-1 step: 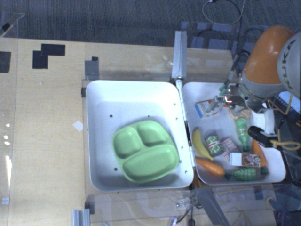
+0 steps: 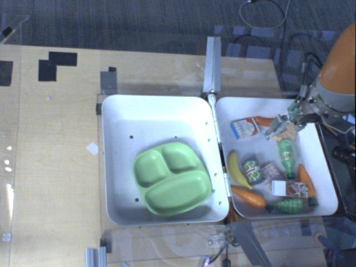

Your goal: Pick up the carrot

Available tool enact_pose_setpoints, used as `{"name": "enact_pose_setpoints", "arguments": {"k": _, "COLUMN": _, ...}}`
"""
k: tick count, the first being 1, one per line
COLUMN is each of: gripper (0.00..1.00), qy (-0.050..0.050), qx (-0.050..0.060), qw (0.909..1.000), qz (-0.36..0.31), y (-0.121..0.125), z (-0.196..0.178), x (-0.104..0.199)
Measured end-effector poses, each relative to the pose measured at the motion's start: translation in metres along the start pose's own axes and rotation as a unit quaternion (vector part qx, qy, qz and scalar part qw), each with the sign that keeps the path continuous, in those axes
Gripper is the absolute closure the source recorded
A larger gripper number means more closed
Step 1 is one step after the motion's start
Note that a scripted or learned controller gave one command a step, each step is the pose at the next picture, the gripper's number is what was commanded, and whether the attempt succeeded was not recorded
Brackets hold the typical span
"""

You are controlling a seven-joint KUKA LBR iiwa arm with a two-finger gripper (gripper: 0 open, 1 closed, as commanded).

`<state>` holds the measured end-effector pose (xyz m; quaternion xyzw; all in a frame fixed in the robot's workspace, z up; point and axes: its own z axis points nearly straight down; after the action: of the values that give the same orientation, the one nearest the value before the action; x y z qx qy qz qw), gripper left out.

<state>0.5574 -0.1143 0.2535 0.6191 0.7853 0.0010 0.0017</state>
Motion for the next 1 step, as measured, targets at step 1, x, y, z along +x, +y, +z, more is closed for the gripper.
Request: {"name": "enact_pose_setpoints", "arguments": {"k": 1, "gripper": 0.0, "qy": 0.0, "qx": 0.0, "qw": 0.9999, "qz": 0.014, "y": -0.034, "z": -0.048, "x": 0.007}}
